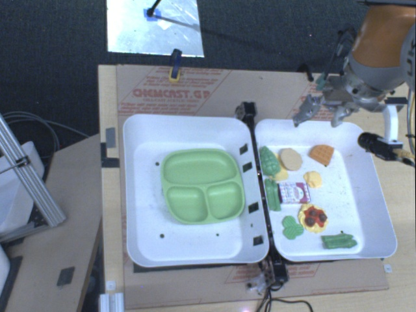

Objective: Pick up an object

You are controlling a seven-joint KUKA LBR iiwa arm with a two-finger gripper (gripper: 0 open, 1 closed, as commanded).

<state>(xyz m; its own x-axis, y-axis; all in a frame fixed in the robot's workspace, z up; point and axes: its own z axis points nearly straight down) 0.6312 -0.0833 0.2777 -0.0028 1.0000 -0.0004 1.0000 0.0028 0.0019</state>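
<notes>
1. On the far left of the bench, the left bin (140, 194) holds a green divided plate (203, 185) lying flat in its middle, its three compartments bare; it looks set out as a place to receive whatever gets lifted.

2. A black hinge strip (255, 174) runs between the two bins, keeping them side by side.

3. The right bin (370, 194) carries the toy food, spread loosely so each piece can be reached from above: a green leafy piece (268, 159) hard against the left wall, a tan round cookie (290, 158) beside it, an orange wedge (321, 154) further right, a small yellow piece (312, 179), a pink-and-white carton (293, 192), a little pizza (314, 218) and a green pod (338, 241) near the front edge.

4. At upper right, the gripper (323, 111) hangs over the back rim of the right bin, its two fingers spread apart with nothing between them. It sits just behind the orange wedge and cookie, the nearest candidates, and no piece has been lifted yet.
</notes>
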